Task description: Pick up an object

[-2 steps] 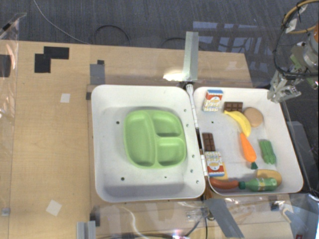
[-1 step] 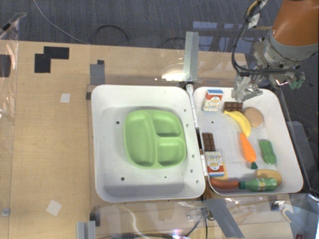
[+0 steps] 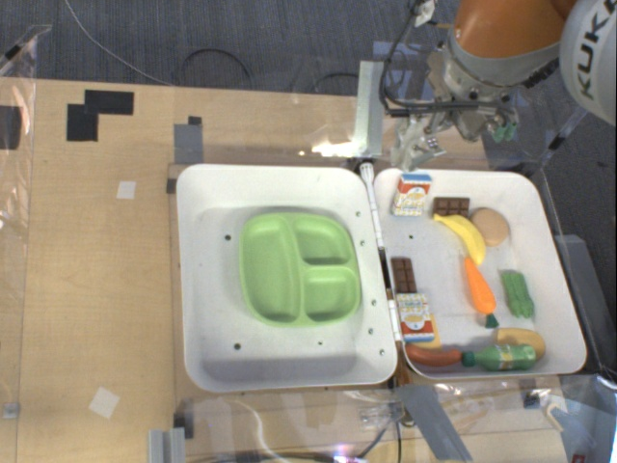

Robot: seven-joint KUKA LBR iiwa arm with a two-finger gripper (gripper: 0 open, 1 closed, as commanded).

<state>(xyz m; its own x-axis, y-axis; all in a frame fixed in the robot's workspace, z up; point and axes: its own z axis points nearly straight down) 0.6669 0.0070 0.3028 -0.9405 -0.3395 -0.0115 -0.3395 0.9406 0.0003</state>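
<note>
My gripper (image 3: 420,150) hangs over the far left corner of the right bin (image 3: 551,222), just behind a small red and white carton (image 3: 411,195). Its fingers stand open with nothing between them. In that bin lie a chocolate bar (image 3: 450,205), a banana (image 3: 463,237), a beige bun (image 3: 490,226), a carrot (image 3: 479,287), a green pickle (image 3: 518,293), a second chocolate bar (image 3: 403,275), a second carton (image 3: 415,317), a sausage (image 3: 436,357), a green bottle (image 3: 499,358) and a yellow roll (image 3: 519,338).
The left bin (image 3: 207,258) holds a green divided plate (image 3: 299,268). A raised rim (image 3: 378,258) separates the two bins. A metal post (image 3: 366,114) stands behind the bins, close to my gripper's left. Cables hang by the wrist (image 3: 400,66).
</note>
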